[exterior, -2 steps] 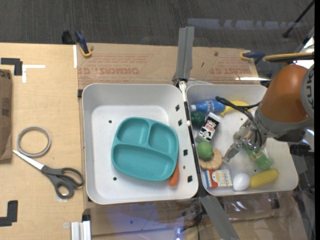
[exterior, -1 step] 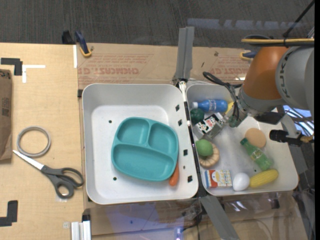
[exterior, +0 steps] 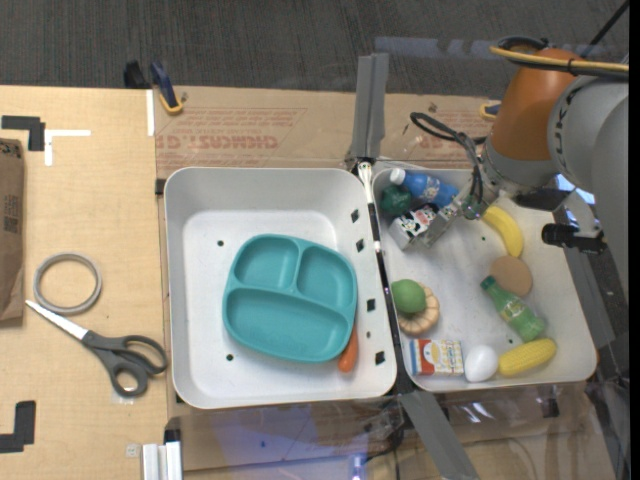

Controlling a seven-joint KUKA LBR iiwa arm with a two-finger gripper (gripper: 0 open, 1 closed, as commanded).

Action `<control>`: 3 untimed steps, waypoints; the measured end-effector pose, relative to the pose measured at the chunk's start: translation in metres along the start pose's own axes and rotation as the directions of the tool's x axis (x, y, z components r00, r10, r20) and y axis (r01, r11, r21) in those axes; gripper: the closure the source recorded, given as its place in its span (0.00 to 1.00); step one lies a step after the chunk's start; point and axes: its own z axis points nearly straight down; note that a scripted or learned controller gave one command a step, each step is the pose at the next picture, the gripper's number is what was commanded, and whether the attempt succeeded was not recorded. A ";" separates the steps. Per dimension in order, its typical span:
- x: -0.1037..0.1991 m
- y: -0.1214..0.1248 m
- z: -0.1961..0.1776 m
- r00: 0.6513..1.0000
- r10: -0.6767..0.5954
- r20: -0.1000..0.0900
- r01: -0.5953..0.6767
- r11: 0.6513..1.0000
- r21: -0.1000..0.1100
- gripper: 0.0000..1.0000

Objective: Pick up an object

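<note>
My gripper (exterior: 437, 221) reaches low into the far left part of the right bin (exterior: 575, 368), under the grey arm with its orange band (exterior: 528, 108). It sits right beside a small black and white toy (exterior: 408, 227), with a blue bottle (exterior: 421, 184) just behind. Whether anything is between the fingers cannot be made out. A yellow banana (exterior: 503, 231), a brown round fruit (exterior: 512, 274), a green bottle (exterior: 515, 309), a corn cob (exterior: 527, 356), a white egg (exterior: 481, 364), a small carton (exterior: 437, 356) and a green lime (exterior: 407, 294) on a tan ring (exterior: 428, 315) lie in the same bin.
The left bin (exterior: 190, 268) holds a teal divided plate (exterior: 292, 298) with an orange carrot (exterior: 348, 353) at its near right corner. On the wooden bench to the left lie scissors (exterior: 110, 348) and a tape roll (exterior: 67, 281). Black cables (exterior: 440, 128) trail behind the right bin.
</note>
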 end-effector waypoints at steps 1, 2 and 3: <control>0.031 -0.061 0.000 0.997 0.074 0.000 -0.074 0.997 -0.003 0.00; 0.099 -0.135 0.001 0.993 0.115 -0.001 -0.115 0.993 -0.003 0.00; 0.049 -0.119 0.000 0.992 0.127 -0.001 -0.127 0.992 -0.004 0.00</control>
